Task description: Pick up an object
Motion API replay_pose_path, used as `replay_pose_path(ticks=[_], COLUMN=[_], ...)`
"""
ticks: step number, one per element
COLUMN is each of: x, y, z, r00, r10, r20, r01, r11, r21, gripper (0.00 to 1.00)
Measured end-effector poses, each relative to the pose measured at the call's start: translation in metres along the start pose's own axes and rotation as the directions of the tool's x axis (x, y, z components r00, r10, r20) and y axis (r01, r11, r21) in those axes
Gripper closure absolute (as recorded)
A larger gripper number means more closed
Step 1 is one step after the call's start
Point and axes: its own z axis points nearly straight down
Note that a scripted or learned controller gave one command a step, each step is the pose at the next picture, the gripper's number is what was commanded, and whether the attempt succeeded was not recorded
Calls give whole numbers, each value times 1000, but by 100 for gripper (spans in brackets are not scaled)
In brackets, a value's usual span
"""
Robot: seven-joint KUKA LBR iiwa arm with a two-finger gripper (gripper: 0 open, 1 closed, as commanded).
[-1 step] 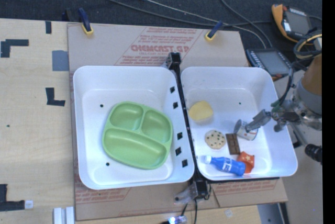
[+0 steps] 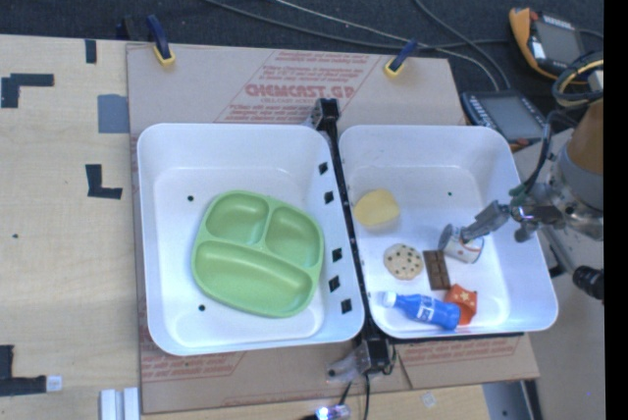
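The left bin (image 2: 157, 212) holds a green divided plate (image 2: 258, 252), lying flat and well away from the gripper, across the black divider (image 2: 337, 212) between the two bins. In the right bin (image 2: 432, 148), a pale yellow rounded piece (image 2: 377, 209) sits farthest from the fingers, up and to their left. A round cookie with dark chips (image 2: 402, 261) lies nearer, just down and left of the fingertips, and a brown bar (image 2: 437, 269) sits close below them — whether it touches the cookie is hard to tell. Lower still, along the bin's near wall, a blue and white tube (image 2: 424, 308) lies on its side with an orange-red packet (image 2: 463, 303) at its right end. The gripper (image 2: 461, 242) reaches in from the right, angled down toward the bin floor, over a small whitish patch I cannot identify. Whether the jaws are spread or pressed together I cannot tell — nothing is visibly pinched between them.
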Motion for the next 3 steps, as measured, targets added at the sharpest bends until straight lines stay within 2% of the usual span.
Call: replay_pose_path(ticks=[2, 3], x=[-4, -4], y=[-11, -10], z=[91, 121], r00=[1000, 1000], r10=[0, 0], r20=[-1, 1], r01=[0, 0], r11=[1000, 1000], r21=[3, -1], gripper=[0, 0])
